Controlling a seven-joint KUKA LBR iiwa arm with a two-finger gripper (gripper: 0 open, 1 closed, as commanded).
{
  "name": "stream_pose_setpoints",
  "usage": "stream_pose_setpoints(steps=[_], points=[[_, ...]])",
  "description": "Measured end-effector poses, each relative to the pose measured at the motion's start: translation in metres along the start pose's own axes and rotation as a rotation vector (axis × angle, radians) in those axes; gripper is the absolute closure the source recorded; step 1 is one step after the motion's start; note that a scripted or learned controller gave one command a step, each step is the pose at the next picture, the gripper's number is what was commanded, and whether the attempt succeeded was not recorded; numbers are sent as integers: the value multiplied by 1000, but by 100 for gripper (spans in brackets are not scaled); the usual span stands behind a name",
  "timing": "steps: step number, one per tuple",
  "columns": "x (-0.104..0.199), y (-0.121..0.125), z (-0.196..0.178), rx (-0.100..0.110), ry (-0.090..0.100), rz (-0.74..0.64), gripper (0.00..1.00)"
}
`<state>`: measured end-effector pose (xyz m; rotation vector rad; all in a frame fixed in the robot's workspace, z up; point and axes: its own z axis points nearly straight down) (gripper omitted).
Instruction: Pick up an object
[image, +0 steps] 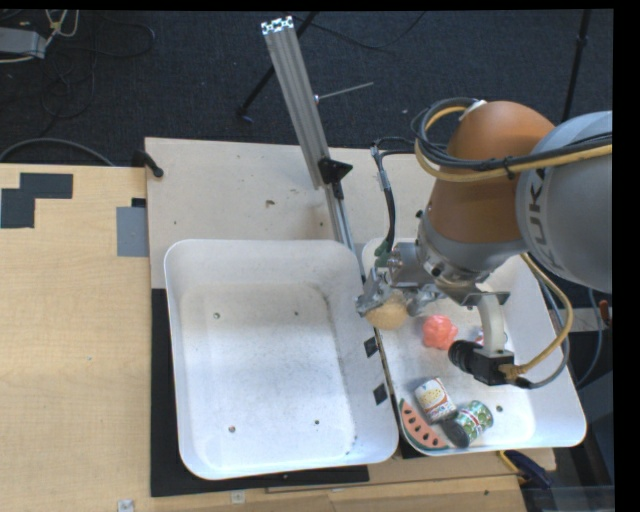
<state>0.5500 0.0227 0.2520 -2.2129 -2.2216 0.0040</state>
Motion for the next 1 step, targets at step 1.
stream_pose_setpoints(steps=[1], points=[[52, -30, 5, 2, -1, 0, 100]])
